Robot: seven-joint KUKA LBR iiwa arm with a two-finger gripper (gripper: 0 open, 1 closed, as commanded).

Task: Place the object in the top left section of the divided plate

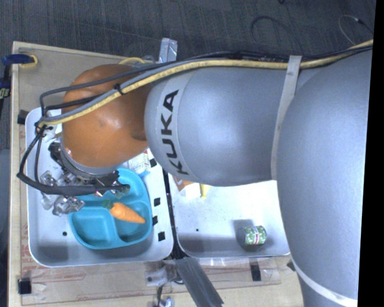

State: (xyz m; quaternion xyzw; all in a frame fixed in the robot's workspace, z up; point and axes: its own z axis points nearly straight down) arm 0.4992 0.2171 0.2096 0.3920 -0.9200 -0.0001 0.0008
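Observation:
A blue divided plate (103, 232) lies in the left bin (50, 251), toward its front right corner. An orange carrot (129, 212) with a green top rests on the plate, near its middle, lying along the ridge between the far section and the near right section. My gripper (63, 197) hangs under the orange wrist band, just left of the plate's far left edge and low over the bin floor. The wrist hides the far part of the plate. The carrot lies apart from the gripper, to its right.
The big grey arm covers the far half of both bins. A small green can (254, 236) lies in the right bin (206, 244) near its front wall. Black cables (29, 159) loop down beside the wrist on the left.

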